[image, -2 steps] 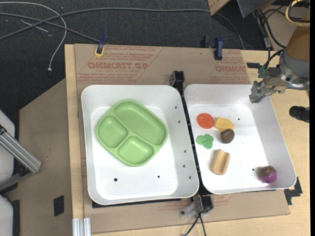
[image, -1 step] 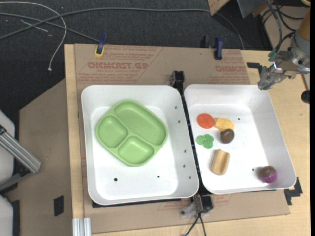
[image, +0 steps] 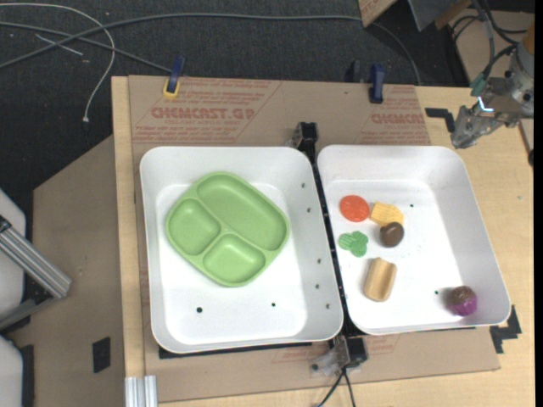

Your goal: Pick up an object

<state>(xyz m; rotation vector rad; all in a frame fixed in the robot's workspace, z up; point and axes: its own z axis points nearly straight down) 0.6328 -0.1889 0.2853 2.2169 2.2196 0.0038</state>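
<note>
The pincer (image: 468, 130) hangs at the far right of the view, above the bench (image: 127, 193) and just outside the far right corner of the right bin (image: 441, 164). It is small and partly blurred, so I cannot tell how it stands, and nothing can be seen in it.

All the small objects lie in the right bin, down and to the left of the pincer in the view. The nearest group is the orange disc (image: 355, 209), the yellow block (image: 387, 214) touching it on its right side, and the brown ball (image: 391, 234) just below the block. The green leafy piece (image: 354, 243) lies just beside the ball, on its left. The tan cylinder (image: 379, 279) lies alone, nearer the front, with its long axis running almost from far to near and a little tilted. The purple ball (image: 461, 300) sits well apart in the front right corner, near the wall.

In my judgement the cylinder is the easiest one: it has free space around it, and the pincer should close across its short width.

The objects look like smooth toy food in plastic, matte and hard. The bins are shallow, white and glossy. In the left bin (image: 170, 312) rests a green tray (image: 227, 228) with three compartments and rounded corners.
</note>
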